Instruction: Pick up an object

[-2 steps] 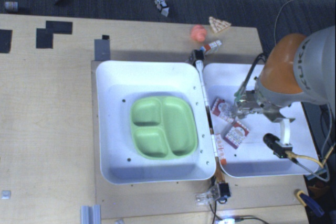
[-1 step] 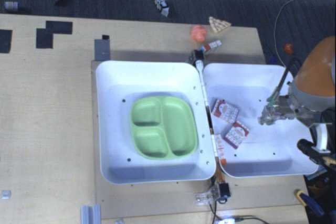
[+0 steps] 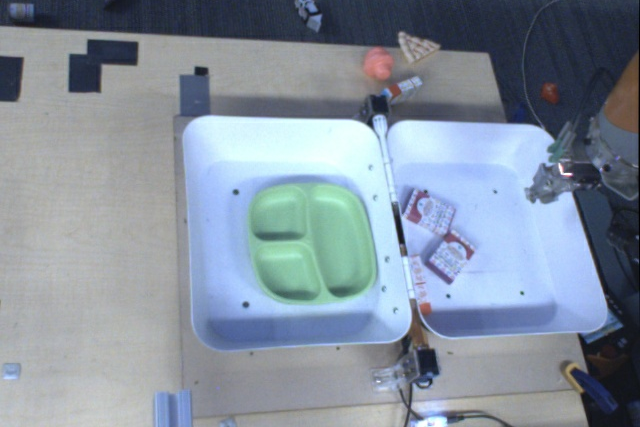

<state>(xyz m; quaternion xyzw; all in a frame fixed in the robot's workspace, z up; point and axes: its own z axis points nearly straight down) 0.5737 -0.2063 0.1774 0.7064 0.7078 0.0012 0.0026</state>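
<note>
- Camera view: two small red-and-white packets (image 3: pixel 440 235) lie flat in the right bin (image 3: pixel 520 305), near its left wall, one touching the other at a corner.
- Gripper (image 3: pixel 548 187) hovers at the bin's right rim, well apart from the packets; whether it is open or closed cannot be told.
- Handling estimate: light, thin, pliable wrappers, probably slick. Grasp across a packet's short edges.
- Left bin (image 3: pixel 210 215) holds a green divided tray (image 3: pixel 312 242).

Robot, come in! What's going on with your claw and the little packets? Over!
Gripper over right bin's right edge, holding nothing visible. Two red packets lying near bin's left side. Nothing between.
</note>
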